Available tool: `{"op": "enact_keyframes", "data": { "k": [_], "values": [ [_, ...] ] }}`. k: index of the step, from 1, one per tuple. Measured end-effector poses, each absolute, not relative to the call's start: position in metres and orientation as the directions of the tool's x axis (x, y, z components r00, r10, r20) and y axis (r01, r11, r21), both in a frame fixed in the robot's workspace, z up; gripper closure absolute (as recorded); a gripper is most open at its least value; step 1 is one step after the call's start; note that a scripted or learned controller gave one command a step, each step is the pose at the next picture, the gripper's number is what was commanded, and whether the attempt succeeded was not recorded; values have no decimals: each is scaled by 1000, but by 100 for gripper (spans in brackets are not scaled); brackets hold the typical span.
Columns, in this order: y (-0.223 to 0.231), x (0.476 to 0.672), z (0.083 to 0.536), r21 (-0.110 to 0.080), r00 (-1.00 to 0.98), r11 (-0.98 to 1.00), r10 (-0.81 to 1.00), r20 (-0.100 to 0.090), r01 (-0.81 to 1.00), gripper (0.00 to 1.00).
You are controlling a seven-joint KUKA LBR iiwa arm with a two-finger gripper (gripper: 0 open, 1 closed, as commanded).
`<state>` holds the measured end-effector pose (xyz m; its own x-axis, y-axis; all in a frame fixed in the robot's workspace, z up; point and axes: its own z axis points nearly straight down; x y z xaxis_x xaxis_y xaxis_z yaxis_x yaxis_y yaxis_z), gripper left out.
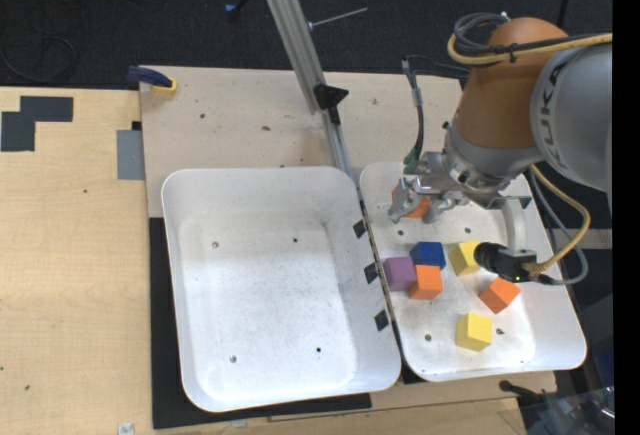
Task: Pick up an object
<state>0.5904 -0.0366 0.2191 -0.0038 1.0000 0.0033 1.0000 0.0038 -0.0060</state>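
The arm [530, 113] runs off the right edge. An orange block [418, 209] sits half hidden behind the end effector [412, 201], and the right bin's [560, 348] far rim disappears under the wrist.

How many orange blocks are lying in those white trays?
3, all in the right bin: one orange block beside the purple block, one toward the right side, and one partly seen at the tool. The arm may hide more.

Six blocks [427, 255] (another at hand [412, 203]), two bins [190, 193].
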Motion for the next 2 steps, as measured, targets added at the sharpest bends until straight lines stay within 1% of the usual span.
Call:
{"op": "enact_keyframes", "data": {
  "k": [2],
  "values": [
    [70,539,212,-8,-4,4,1000,2,1000,100]
  ]
}}
